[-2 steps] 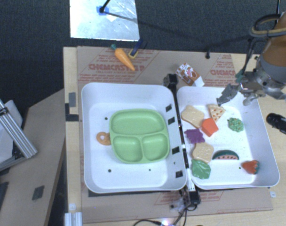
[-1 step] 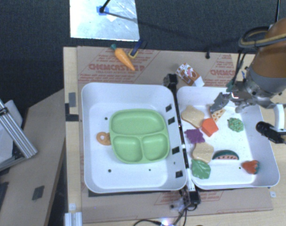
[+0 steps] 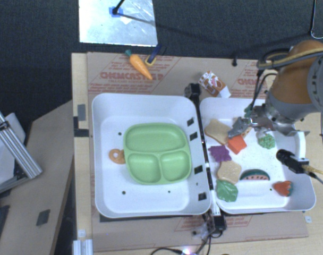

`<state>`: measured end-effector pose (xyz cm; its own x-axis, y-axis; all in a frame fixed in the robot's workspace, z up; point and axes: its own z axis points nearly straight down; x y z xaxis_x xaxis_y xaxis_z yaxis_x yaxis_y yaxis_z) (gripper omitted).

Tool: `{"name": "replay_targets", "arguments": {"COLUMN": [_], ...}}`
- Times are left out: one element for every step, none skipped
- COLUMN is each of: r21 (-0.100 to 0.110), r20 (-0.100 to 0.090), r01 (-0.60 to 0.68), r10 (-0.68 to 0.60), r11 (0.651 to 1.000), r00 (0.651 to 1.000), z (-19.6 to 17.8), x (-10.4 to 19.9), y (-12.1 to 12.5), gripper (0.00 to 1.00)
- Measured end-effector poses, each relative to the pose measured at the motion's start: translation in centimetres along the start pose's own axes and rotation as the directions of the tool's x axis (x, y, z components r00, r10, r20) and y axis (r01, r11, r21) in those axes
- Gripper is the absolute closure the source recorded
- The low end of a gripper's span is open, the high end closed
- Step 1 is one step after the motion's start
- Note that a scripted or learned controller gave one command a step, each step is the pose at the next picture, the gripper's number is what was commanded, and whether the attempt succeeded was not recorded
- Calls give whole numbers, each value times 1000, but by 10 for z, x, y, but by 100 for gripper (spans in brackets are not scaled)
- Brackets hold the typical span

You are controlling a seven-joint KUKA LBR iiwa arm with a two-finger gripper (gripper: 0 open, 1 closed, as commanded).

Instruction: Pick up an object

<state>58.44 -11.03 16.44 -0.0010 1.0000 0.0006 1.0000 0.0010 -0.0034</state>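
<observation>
- Over the right bin's middle, the gripper hangs low among crowded toy food, jaws just above the orange block.
- Risk: neighbours crowd close, the toast slice and purple piece, so a closing pinch may nudge or snag them.
- Jaws: their opening I cannot tell; nothing visibly held.

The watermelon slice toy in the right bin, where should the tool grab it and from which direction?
Probably from straight above, pinching across the short width of the flat, half-round watermelon slice toy at its middle. It lies flat on the right white bin, apart from its neighbours, so there is room on both sides.
</observation>
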Motion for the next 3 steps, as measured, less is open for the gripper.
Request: {"name": "replay_targets", "arguments": {"r21": [-1, -7, -9], "r20": [-1, 2, 2], "r01": [3, 0, 0], "r10": [-3, 0, 0], "r11": [1000, 1000, 1000], "r00": [1000, 1000, 1000], "z": [57, 79, 68], "x": [7, 7, 7], "y": [7, 9, 9], "gripper": [0, 0, 100]}}
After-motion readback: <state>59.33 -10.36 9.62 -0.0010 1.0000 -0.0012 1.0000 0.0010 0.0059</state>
